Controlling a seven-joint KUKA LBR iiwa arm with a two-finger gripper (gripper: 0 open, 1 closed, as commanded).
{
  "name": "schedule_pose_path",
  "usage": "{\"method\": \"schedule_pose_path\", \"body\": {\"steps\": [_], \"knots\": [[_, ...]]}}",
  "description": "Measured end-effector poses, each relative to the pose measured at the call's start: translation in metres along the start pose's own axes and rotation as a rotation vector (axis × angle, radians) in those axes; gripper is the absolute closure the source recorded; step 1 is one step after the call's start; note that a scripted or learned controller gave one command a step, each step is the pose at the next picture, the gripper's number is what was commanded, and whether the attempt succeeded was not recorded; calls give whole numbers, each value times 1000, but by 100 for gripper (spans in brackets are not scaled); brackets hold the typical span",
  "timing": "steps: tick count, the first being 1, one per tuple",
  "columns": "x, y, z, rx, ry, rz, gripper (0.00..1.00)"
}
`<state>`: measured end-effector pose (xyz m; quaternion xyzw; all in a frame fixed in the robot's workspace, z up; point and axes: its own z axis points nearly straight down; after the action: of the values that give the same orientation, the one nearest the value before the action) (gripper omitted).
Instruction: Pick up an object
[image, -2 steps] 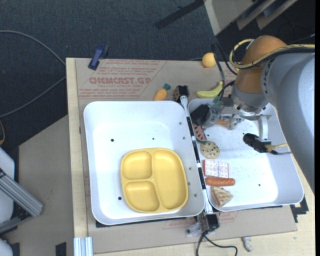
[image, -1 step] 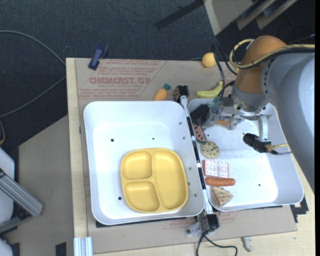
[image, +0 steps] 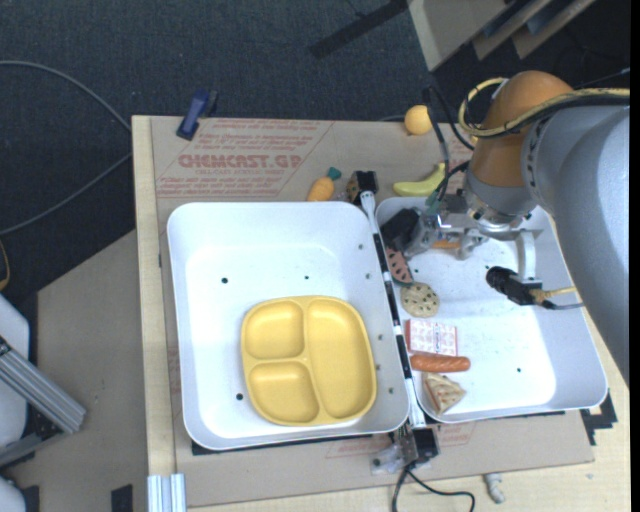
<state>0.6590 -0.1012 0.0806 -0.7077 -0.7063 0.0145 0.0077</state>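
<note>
Nearest us, we are seeing the hot dog (image: 440, 363) lying crosswise well below the claw (image: 452, 238), whose grip we cannot tell.

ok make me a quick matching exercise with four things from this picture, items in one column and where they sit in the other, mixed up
Things:
1. yellow divided plate
2. cookie
3. banana
4. blue clip

Places:
A. on the bench just behind the right bin
B. in the left bin
C. at the bench's far left corner
D. in the right bin, near the wall between the bins

Pairs: 1-B, 2-D, 3-A, 4-C
</note>
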Motion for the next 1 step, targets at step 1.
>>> {"method": "schedule_pose_path", "body": {"steps": [1], "knots": [[1,-1,-9,2,3,5,100]]}}
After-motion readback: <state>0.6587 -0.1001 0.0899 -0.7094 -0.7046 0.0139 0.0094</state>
